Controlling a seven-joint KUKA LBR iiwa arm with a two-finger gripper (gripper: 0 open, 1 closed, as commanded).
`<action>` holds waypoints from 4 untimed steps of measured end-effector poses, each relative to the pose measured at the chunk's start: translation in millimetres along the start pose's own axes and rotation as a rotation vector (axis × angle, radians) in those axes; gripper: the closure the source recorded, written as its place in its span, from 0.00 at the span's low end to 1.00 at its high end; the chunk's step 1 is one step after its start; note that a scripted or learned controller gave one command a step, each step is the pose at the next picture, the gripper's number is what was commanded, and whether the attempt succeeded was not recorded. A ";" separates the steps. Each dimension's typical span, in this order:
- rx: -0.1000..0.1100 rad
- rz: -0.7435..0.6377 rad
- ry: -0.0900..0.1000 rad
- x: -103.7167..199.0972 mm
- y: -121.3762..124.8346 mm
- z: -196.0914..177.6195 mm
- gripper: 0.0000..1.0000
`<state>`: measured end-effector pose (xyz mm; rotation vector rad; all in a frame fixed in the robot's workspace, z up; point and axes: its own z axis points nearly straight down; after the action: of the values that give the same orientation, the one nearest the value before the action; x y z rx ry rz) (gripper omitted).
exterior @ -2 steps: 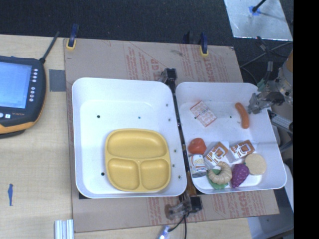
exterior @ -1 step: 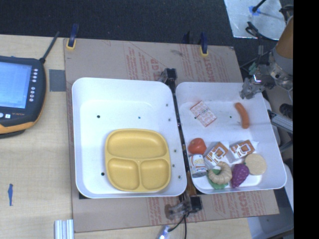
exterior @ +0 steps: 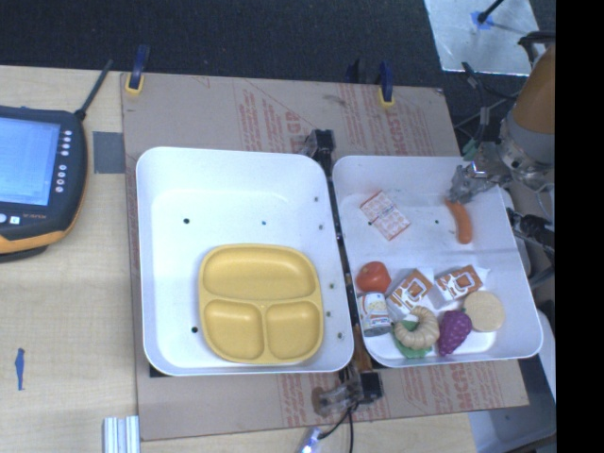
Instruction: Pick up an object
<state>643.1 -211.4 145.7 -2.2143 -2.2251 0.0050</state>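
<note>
- At the far right edge of the right bin (exterior: pixel 528 343), the gripper (exterior: pixel 462 189) hangs just over the rim, grey and small in frame; the arm's orange band (exterior: pixel 536 97) shows above it at the right.
- Finger gap: cannot tell from this view; the tip is blurred against the bin wall.
- Nearest item: an orange sausage-shaped toy (exterior: pixel 461 223), directly below the gripper tip in the frame, its upper end at or just under the tip. Possibly touching; contact not resolved.
- The sausage lies lengthwise along the bin's right side, slightly tilted, on bare white floor, well apart from the other items.
- Appearance: smooth, uniform orange, rounded ends, short and narrow.
- Other contents of the right bin: a red-and-white wrapper (exterior: pixel 385 214) near the far left; a red tomato-like piece (exterior: pixel 374 276) by the left wall; a small can (exterior: pixel 375 313) just below it.
- Along the near edge: two brown-and-white packets (exterior: pixel 412 292) (exterior: pixel 460 282), a tan ring (exterior: pixel 418 328), a purple grape cluster (exterior: pixel 455 330), a pale round cookie (exterior: pixel 485 311), all crowded together.
- Left bin (exterior: pixel 160 187) holds a yellow divided tray (exterior: pixel 260 303), toward its near edge.
- A handheld pendant (exterior: pixel 33 177) lies at the bench's left edge.
</note>
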 end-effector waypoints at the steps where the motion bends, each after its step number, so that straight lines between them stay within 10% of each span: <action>1: 0.001 0.000 0.000 -0.1 -58.5 32.0 1.00; 2: -0.002 0.001 0.000 -0.7 -41.3 -33.3 1.00; 3: 0.000 0.001 0.001 -0.4 12.7 18.0 1.00; 4: 0.000 0.000 0.000 -0.5 -92.6 19.7 1.00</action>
<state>550.4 -212.3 126.4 -2.2146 -2.2243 0.0053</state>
